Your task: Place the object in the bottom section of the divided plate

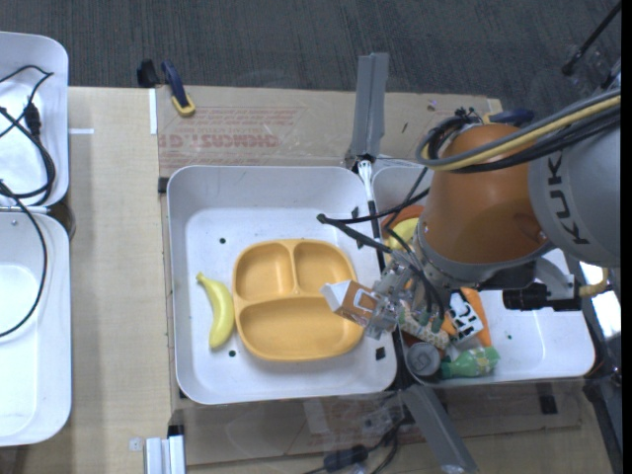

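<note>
A white bin [188, 294] sits on the table [109, 265], and a second white bin [553, 349] lies beside it at its 3 o'clock. In the first bin, a yellow banana [219, 311] lies curved on the floor, just off the 9 o'clock edge of the divided plate [296, 299] and apart from it. The plate is orange-yellow, with two small sections along its 12 o'clock side and one wide bottom section [286, 329] at 6 o'clock.

At the plate's 3 o'clock rim, a small tan and white object [348, 301] hangs tilted over the edge of the bottom section, pinched at the tip of the claw [372, 311]. The claw is closed down around it, the fingers narrow against its sides.

The grey arm with its orange band [489, 200] reaches in over the divider between the two bins, covering much of the second one. Below the wrist, at about 5 o'clock, a green item [469, 363] and an orange and white package [466, 319] lie in the second bin, partly hidden.
</note>
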